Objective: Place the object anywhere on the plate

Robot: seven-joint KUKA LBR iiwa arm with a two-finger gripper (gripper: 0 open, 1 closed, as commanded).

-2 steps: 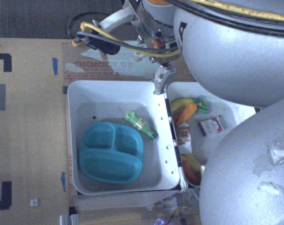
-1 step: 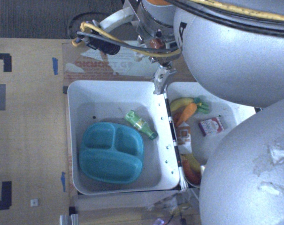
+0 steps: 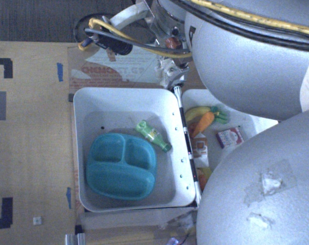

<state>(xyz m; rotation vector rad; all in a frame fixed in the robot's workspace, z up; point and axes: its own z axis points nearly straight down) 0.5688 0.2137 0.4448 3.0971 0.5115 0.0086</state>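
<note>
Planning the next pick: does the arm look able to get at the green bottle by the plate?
Probably yes. The green bottle lies in the left bin, touching the teal plate's upper right edge, with nothing on top of it and open bin floor beside it.

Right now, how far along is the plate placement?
Not done. The green bottle lies on the left bin's floor with its lower end at the rim of the teal plate, not clearly resting on it. The arm looms over the right bin. Left: bottle fully onto the plate.
</note>
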